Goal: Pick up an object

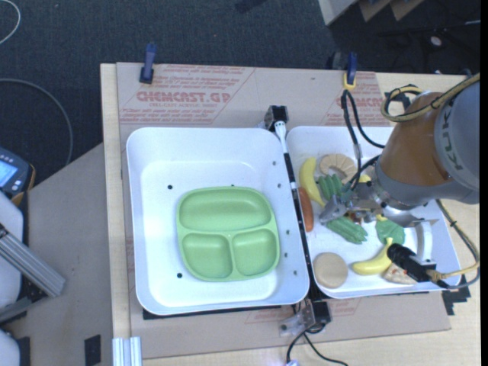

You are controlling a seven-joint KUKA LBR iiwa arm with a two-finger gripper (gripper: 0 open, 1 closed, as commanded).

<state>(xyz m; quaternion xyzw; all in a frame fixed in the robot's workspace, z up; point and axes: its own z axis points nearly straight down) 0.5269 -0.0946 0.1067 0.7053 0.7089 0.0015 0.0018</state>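
**Ana:** Where is the gripper?

**Ben:** The gripper [338, 204] is low inside the right bin [366, 133], closer to its left wall than its right and about midway between the far and near edges. The grey arm comes in over the bin's right edge.

**Ana:** Released or clenched?

**Ben:** I cannot tell. The wrist covers much of it from above, and I cannot tell whether it grasps anything.

**Ana:** What could it pick?

**Ben:** Two green pieces lie closest. A green bunch [329, 185] is just beside it toward the far edge, and a green pod [352, 230] is just beside it toward the near edge. Whether either touches it is unclear.

**Ana:** And the others?

**Ben:** A yellow banana [307, 178] and an orange-red stick [306, 209] lie along the left wall. A tan round piece [336, 163] sits near the far edge and a tan disc [331, 269] at the near left corner. A second banana [371, 264] lies by the near edge, with a green leaf [390, 230] just beyond it.

**Ana:** The left bin?

**Ben:** The left bin [152, 158] holds a green divided plate [226, 231], lying flat toward the near edge.
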